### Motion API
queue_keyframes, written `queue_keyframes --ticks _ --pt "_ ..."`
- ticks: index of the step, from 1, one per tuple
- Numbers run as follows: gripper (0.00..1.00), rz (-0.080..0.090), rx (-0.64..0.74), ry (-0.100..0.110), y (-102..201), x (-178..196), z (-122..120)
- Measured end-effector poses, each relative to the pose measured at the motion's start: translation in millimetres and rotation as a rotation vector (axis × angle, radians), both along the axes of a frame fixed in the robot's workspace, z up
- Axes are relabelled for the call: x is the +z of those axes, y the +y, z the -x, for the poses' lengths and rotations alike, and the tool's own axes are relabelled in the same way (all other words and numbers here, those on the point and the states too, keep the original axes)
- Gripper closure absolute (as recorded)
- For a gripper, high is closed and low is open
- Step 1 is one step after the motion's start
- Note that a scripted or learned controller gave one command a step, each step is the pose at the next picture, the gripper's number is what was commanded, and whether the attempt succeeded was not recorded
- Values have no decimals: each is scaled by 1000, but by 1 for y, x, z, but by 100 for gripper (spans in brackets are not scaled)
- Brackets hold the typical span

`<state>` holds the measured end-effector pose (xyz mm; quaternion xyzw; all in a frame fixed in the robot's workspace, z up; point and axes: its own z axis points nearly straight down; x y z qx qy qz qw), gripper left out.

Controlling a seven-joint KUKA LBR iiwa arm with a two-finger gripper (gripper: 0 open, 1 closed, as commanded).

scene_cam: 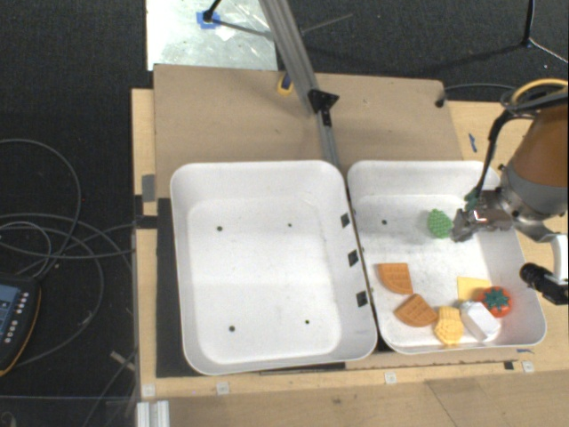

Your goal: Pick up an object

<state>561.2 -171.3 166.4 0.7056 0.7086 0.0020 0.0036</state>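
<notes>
Green toy (438, 223), small, bumpy and rounded, lies on the floor of the right bin (391, 181) near its back, just beside the gripper (465, 228), which reaches in from the right; whether it is clenched or released cannot be told. Nearer the front of that bin lie two orange waffle-like pieces (396, 277), yellow pieces (450, 326), a white block (478, 320) and a red and green toy (498, 302). Beside it sits the left bin (258, 265).

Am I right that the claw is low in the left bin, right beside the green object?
Not quite: the claw is low in the right bin, beside the green object, as the camera view shows.
</notes>
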Motion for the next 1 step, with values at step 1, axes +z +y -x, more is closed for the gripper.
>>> queue_keyframes --ticks 1 --pt "100 0 1 -1 1 65 1"
